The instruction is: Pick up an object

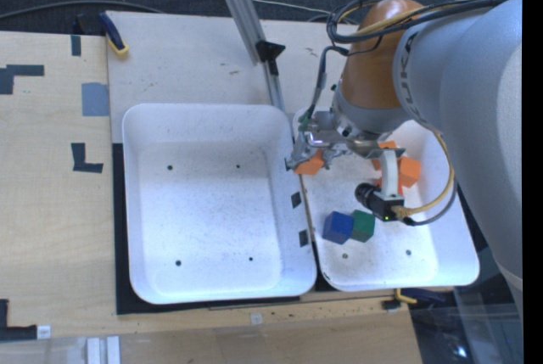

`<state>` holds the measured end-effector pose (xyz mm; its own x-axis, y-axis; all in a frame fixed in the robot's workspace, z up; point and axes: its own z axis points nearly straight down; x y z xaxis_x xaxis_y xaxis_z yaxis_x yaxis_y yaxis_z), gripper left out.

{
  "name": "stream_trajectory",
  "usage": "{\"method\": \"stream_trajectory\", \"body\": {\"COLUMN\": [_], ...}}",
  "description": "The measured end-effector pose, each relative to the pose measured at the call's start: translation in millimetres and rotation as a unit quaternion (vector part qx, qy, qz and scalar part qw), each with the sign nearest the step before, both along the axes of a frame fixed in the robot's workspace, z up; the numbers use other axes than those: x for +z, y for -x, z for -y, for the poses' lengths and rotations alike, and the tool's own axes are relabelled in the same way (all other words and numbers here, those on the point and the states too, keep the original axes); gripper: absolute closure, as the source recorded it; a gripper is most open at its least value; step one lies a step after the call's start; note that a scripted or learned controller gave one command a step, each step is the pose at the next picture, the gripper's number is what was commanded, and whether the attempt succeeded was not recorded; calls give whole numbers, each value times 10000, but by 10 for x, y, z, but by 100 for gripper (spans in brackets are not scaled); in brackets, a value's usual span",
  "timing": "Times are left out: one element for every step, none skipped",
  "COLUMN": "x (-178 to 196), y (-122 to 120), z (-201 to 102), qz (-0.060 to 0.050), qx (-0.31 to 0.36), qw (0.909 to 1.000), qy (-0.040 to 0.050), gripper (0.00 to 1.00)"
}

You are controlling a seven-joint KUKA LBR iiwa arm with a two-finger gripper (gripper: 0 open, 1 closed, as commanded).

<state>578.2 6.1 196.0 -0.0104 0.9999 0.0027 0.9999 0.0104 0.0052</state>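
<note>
Bench (187,57): pale wood-coloured top, seen at a slant. Two shallow white bins sit side by side on it, rims touching near the bench's middle. Left bin (136,210) rests on a dark mat (120,226) that shows along its left and near edges. Right bin (441,265) lies toward the bench's right edge. Grey and dark tape patches (95,99) are stuck near the left edge. A blue-and-yellow clamp (113,33) grips the far edge, toward the left. A slanted aluminium rail (242,6) rises from the bench behind the bins.
</note>
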Motion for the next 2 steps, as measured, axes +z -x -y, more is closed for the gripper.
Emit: {"method": "stream_trajectory", "body": {"x": [-51, -47], "y": [811, 366], "z": [-671, -440], "qz": [-70, -31], "qx": [-10, -50], "qw": [10000, 10000], "qy": [2, 19], "gripper": [100, 100]}}
